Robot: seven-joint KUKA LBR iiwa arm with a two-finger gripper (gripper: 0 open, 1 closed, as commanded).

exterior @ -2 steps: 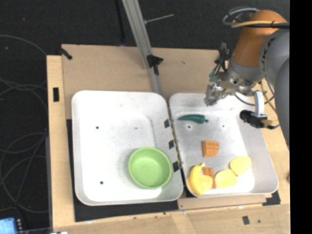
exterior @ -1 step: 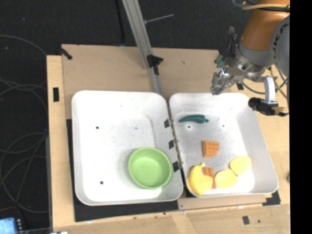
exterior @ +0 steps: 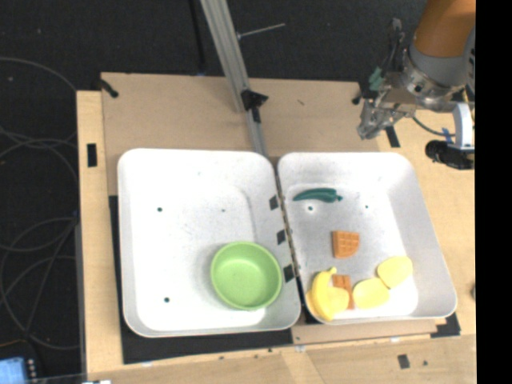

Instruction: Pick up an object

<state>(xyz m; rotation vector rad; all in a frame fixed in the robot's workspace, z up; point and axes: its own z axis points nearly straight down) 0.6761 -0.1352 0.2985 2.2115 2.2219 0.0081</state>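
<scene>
No lettering, label, brand mark or number can be read anywhere on the bench or its contents.
</scene>
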